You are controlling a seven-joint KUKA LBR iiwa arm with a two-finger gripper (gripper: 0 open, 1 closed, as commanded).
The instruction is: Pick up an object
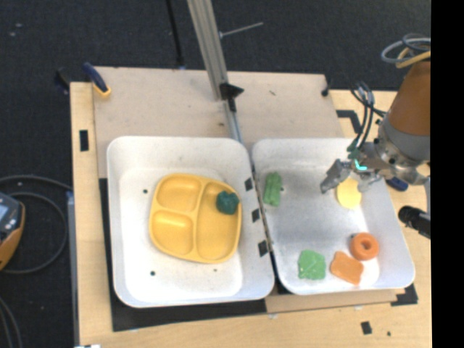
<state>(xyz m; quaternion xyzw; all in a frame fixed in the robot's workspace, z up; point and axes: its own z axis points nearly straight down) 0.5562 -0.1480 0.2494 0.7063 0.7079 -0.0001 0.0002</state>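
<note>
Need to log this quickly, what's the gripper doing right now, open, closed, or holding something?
Gripper: open, holding nothing, above the pale yellow piece in the right bin.

yellow tray (pixel 190 223), orange ring (pixel 365 246), white bins (pixel 130 281)

A tray (pixel 190 227) lies in the left bin (pixel 130 158).

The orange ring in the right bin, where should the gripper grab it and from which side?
Probably from straight above, fingers closing across the orange ring on its outer rim. It seems to lie flat, and the orange block crowds its lower left, so pinching along the free upper-left to lower-right line looks safest.
</note>
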